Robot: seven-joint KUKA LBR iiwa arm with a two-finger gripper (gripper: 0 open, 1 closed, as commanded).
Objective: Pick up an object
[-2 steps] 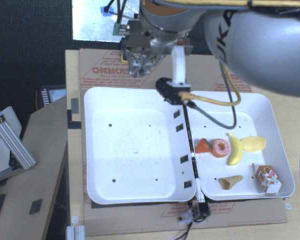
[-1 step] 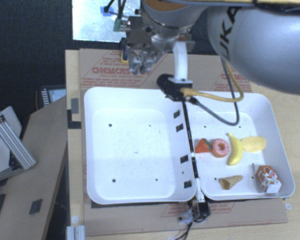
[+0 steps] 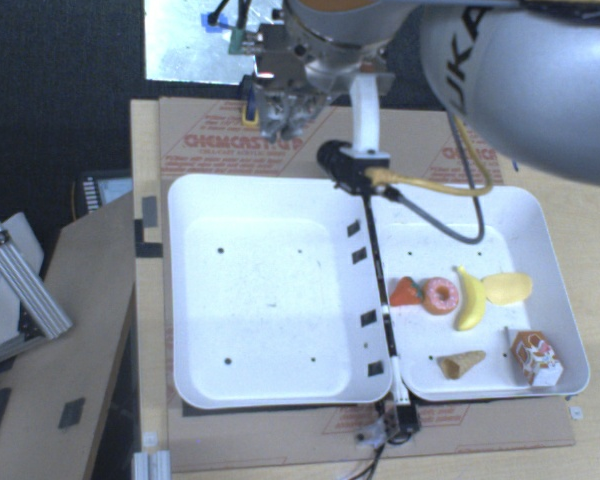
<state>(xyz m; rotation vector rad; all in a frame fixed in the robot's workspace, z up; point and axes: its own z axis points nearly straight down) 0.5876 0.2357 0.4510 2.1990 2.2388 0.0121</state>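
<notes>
The claw [image 3: 280, 118] hangs beyond the left bin [image 3: 195, 268], grip state unclear. Approach stage: it must next cross to the banana [image 3: 469, 301].

Both bins white w/ small dark dots: left bin [image 3: 260, 313], right bin [image 3: 540, 230]. Black clips on the seam btwn them. Cardboard [image 3: 220, 140] tan w/ red lettering. Arm [image 3: 520, 63] grey, orange band up top. Cable [image 3: 430, 184] yellow, another grey. Banana [image 3: 469, 300] yellow, chip [image 3: 507, 288] pale yellow, donut [image 3: 441, 295] pink, strawberry [image 3: 408, 292] red w/ green top, cone [image 3: 462, 364] tan, box [image 3: 536, 357] red/white patterned.
</notes>
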